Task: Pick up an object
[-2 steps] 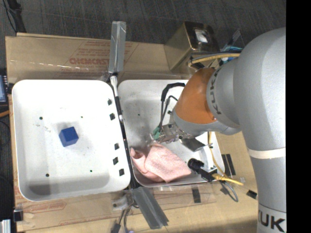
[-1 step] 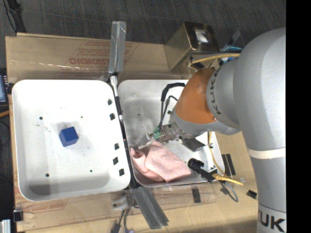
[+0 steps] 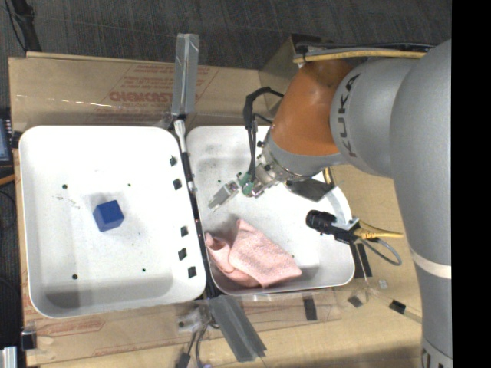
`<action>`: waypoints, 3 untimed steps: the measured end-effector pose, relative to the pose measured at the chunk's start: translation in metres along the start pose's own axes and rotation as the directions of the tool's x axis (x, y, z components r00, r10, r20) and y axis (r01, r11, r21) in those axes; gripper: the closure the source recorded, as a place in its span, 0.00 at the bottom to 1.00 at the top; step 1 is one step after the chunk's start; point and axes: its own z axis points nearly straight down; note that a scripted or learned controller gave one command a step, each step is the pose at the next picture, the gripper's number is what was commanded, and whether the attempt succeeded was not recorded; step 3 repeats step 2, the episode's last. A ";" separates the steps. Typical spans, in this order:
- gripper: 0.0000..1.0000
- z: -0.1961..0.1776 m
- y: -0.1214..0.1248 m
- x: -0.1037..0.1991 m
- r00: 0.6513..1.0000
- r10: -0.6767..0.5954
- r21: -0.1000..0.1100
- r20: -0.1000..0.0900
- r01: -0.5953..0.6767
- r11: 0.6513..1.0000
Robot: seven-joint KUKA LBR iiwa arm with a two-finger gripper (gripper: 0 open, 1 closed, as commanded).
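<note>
A small blue cube (image 3: 108, 215) rests in the left bin (image 3: 46, 152), a little left of its middle. A crumpled pink cloth (image 3: 253, 256) lies against the near wall of the right bin (image 3: 205, 146). My gripper (image 3: 222, 196) hangs low over the right bin's left half, pointing down and to the left, just above the cloth's upper edge and apart from it. Nothing shows in its grasp. The grey arm with its orange band (image 3: 311, 117) covers the far right part of that bin.
A divider (image 3: 186, 198) with black clips separates the two bins. Cardboard (image 3: 92, 87) lies under and behind the bins. A grey bar (image 3: 184, 71) stands up behind the divider.
</note>
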 end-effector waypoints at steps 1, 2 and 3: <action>0.00 0.098 -0.061 -0.030 0.999 0.034 0.003 -0.003 -0.034 0.999; 1.00 0.090 -0.060 -0.029 1.000 0.030 0.006 -0.006 -0.030 1.000; 1.00 0.090 -0.060 -0.029 1.000 0.030 0.006 -0.006 -0.030 1.000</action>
